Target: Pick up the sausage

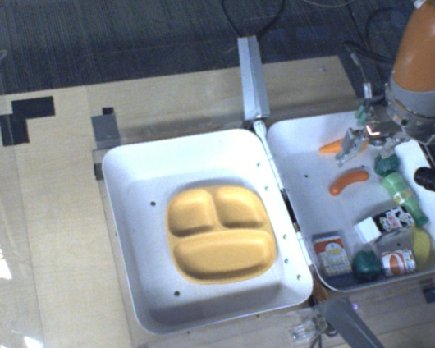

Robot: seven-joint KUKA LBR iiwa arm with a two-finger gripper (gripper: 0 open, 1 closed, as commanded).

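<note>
The sausage (347, 181) is a short orange-red link lying on the floor of the right bin (317, 218), in its upper middle. My gripper (359, 139) hangs over the bin's back part, up and to the right of the sausage and apart from it. It is right beside the end of an orange carrot (331, 147). The grey arm with its orange band (427, 36) comes in from the right.
The left bin (139, 224) holds a yellow divided tray (218, 232). In the right bin's front right lie a green bottle (397, 187), a black and white carton (389, 222), a small red and white box (331, 254), a can (398, 263), a yellow fruit (420, 242) and a dark green item (366, 264).
</note>
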